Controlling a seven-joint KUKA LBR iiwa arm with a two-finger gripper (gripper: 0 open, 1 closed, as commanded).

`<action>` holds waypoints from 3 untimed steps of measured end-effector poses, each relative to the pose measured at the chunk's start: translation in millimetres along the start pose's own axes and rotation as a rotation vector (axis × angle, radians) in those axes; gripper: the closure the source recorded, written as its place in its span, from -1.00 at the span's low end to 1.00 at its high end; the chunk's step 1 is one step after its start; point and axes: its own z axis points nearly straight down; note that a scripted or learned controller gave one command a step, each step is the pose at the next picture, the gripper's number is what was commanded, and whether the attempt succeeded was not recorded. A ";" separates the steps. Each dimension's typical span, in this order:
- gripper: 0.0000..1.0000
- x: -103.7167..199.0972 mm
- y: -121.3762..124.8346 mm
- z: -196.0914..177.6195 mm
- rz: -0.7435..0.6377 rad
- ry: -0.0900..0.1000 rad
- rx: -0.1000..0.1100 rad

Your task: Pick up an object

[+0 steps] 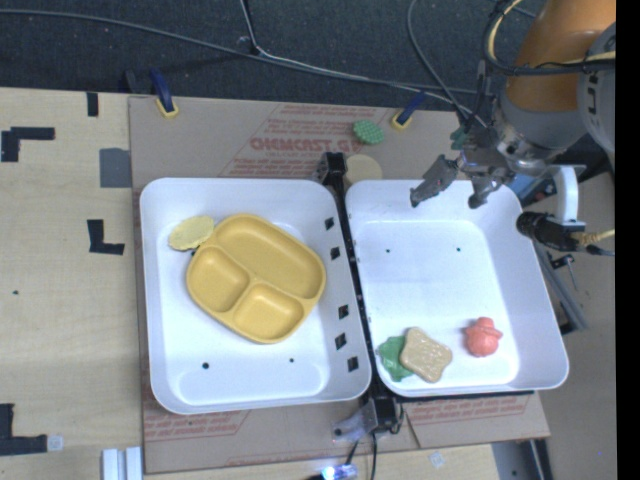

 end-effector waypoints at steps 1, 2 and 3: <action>-1.00 0.1 1.8 -6.4 -0.003 -0.001 -0.011; -1.00 3.8 -0.2 37.5 -0.003 -0.002 -0.008; -1.00 -4.0 -2.6 85.3 -0.001 -0.002 -0.006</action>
